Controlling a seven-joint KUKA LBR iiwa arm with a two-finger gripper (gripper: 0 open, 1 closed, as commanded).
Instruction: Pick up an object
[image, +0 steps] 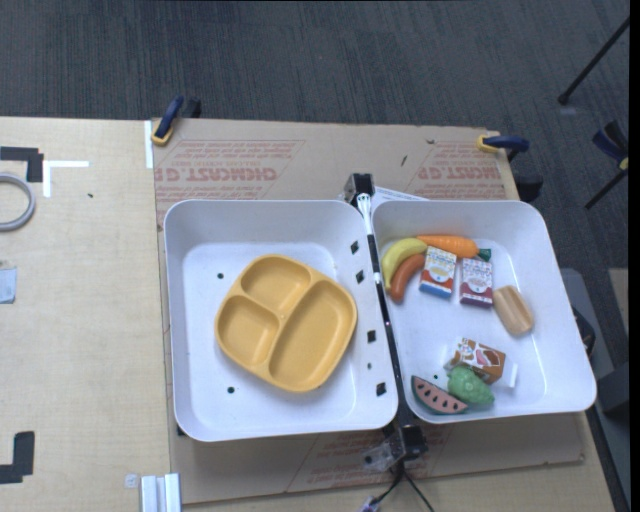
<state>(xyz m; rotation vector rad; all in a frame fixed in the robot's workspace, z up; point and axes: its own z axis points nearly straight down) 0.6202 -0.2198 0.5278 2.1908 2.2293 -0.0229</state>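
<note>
The right bin holds several toy foods. A yellow banana, a brown sausage and an orange carrot lie at its far left. Two small cartons sit side by side below the carrot, with a tan bread piece to their right. Near the front lie a watermelon slice, a green vegetable and a small brown-and-white packet.
The left bin bears a yellow three-compartment plate. Both bins rest on a cardboard sheet held by clamps at the far corners. A wooden bench top stretches to the left.
</note>
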